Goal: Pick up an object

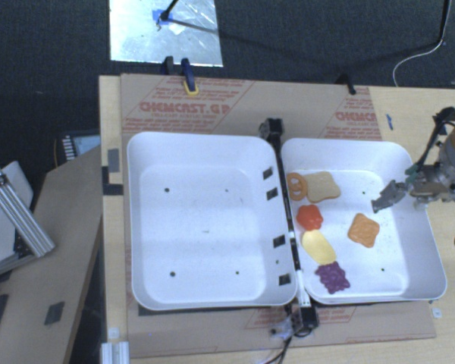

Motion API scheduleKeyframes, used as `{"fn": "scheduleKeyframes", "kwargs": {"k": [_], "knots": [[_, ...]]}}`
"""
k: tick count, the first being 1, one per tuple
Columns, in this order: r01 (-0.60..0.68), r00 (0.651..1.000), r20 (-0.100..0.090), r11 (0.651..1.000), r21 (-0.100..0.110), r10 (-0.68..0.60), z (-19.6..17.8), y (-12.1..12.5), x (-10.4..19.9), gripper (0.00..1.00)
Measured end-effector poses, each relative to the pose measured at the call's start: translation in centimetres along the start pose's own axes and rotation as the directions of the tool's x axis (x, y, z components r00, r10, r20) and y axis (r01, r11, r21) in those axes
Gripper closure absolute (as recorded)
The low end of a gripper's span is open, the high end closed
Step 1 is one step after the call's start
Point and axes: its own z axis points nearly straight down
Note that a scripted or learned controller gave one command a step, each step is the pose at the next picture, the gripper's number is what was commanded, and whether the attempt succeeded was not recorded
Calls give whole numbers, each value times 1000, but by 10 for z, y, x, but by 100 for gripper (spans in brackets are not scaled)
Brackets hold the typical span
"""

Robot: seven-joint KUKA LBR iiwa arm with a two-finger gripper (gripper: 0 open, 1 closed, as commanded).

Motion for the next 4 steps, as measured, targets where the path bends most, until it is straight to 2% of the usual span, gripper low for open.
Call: {"fn": "scheduleKeyframes", "kwargs": {"k": [1,2,3,4], "knots": [[-2,1000,-1,1000,5,2,118,32,-27,0],[2,1000,1,1000,-3,-2,128,59,-33,0],[5,1000,8,1000,-23,-5,-26,132,-37,0],[4,1000,7,1000,-21,-4,-313,147,-26,0]]}}
